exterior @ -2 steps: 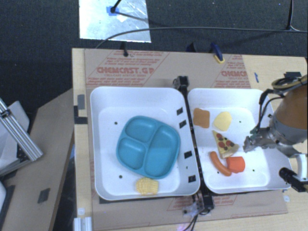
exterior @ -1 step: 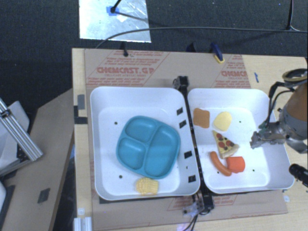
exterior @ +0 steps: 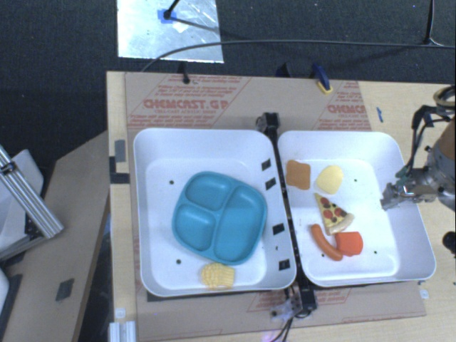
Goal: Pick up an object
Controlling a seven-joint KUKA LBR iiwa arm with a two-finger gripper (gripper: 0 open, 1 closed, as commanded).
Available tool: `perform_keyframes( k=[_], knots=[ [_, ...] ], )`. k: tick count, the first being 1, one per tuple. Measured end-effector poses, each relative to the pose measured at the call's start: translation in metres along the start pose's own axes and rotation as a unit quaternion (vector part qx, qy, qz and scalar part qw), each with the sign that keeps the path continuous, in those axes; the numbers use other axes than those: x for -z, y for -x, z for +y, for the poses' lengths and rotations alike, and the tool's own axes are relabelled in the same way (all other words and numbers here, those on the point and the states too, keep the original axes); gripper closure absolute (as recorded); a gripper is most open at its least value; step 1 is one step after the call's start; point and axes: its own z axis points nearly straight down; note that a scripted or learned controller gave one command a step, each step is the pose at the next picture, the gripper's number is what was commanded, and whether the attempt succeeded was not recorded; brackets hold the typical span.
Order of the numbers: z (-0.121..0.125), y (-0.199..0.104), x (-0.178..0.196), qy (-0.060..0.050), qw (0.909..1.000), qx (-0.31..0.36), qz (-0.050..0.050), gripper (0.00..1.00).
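Note:
The right bin [exterior: 410, 258] holds several toy foods: a brown toast square [exterior: 298, 174], a pale yellow piece [exterior: 329, 179], a pizza slice [exterior: 333, 214], a red sausage [exterior: 324, 242] and an orange chunk [exterior: 349, 243]. My gripper [exterior: 394, 195] hangs over the bin's right side, about a hand's width to the right of the pizza slice and touching none of the food. Nothing shows in its grasp. The arm comes in from the right edge.
The left bin [exterior: 153, 191] carries a blue divided plate [exterior: 219, 218], with a yellow corn cob [exterior: 217, 275] by the front wall. A black divider clip strip [exterior: 276, 191] runs between the bins. Cables and clamps lie behind on the cardboard.

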Motion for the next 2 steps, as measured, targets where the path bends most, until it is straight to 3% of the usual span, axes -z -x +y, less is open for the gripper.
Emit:
perform_keyframes(
  k=[2],
  knots=[
    [0.043, -0.095, -0.017, -0.002, 1.0, 0.003, 0.002, 1.0]
  ],
)
